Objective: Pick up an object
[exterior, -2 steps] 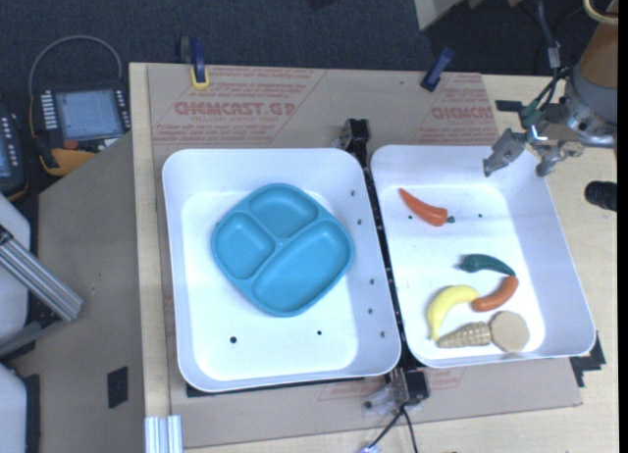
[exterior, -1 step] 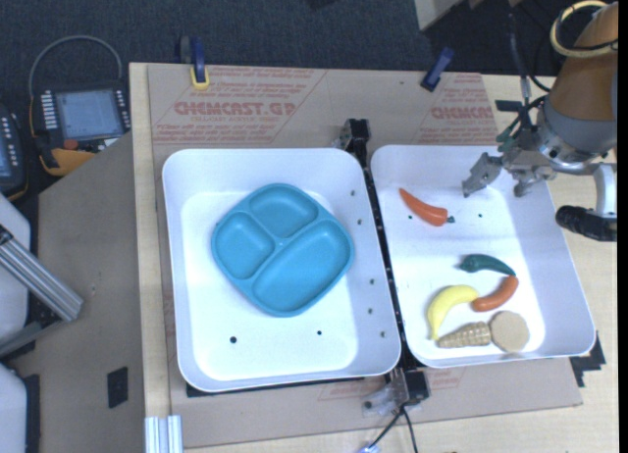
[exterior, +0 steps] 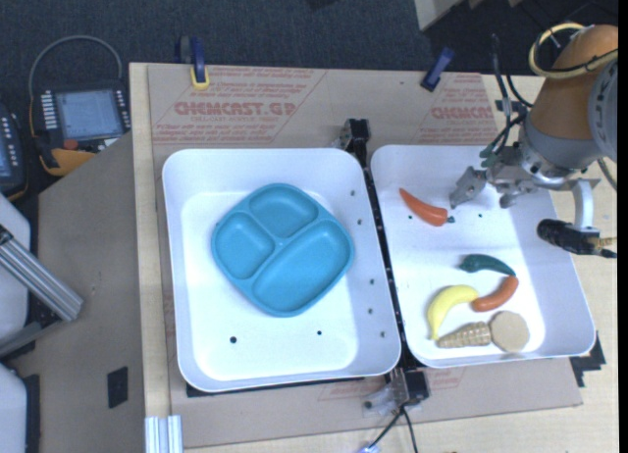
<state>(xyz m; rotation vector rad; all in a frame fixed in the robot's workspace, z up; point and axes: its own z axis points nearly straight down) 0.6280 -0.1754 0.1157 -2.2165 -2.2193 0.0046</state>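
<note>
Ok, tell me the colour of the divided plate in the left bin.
Light blue; the plate shows plainly in the camera view.

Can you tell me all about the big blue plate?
The blue plate looks like smooth plastic, squarish with rounded corners. Raised ridges split it into three compartments: two small ones at the top and one large one below. It lies flat, turned at an angle, in the middle of the left white bin.

A robotics lab: a teach pendant (exterior: 86,113) lies beside a cardboard-covered bench (exterior: 294,103) with clamped white bins (exterior: 186,245).
</note>
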